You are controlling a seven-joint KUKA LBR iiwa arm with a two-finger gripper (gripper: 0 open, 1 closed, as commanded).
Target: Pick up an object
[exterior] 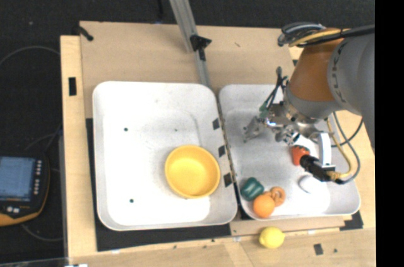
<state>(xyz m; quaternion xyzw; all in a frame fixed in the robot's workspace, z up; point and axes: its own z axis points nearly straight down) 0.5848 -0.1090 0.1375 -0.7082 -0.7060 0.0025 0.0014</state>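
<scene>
My end effector [278, 127]: low over the middle of the right bin [246, 101], under my wrist; the metal parts blur together there, so I cannot tell how it is set, and I see nothing held.
Nearest candidates: an orange fruit [264, 206], a smaller orange fruit [277, 195] touching it, and a green block [251, 187] just beside them, all packed into the bin's near corner.
How they look: the fruits are round and smooth, likely to roll; the green block is small, dark and squat with flatter sides, probably the easier grab.
Other pieces: a yellow bowl [192, 171] in the left bin [126, 108]; a yellow lemon [271, 237] out on the table [126, 45], near the bins' front edge.
Risk, crowding: the three things touch or nearly touch, so closing on one may push another away.
Risk, wall: the corner rim could block my descent.
Risk, rolling: a round fruit may squirt out of a pinch.
</scene>
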